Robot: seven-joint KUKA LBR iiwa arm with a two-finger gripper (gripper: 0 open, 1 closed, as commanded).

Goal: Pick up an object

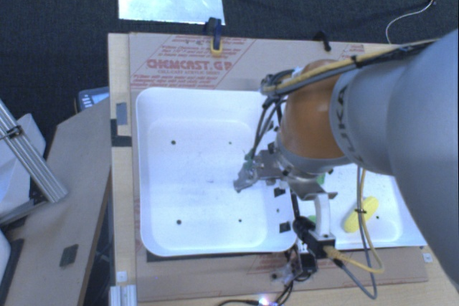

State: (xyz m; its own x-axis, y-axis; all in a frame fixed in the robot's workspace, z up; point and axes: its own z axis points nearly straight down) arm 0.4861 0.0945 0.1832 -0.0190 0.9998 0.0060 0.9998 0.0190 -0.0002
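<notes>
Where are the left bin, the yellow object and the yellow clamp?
left bin (193,154): camera view, bare floor of the bin.
yellow object (361,215): camera view, middle of its body, in the right-hand bin.
yellow clamp (215,48): camera view, its yellow base at the board's top edge.

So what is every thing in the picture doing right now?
Left bin: sits flat on the bench, bare white floor showing.
Right bin: sits flat beside it, mostly covered by the arm.
Yellow object: lies in the right bin, not held.
Arm: reaches in over the bins.
End effector: low over the left bin's right side; cannot tell if it grips anything.
</notes>
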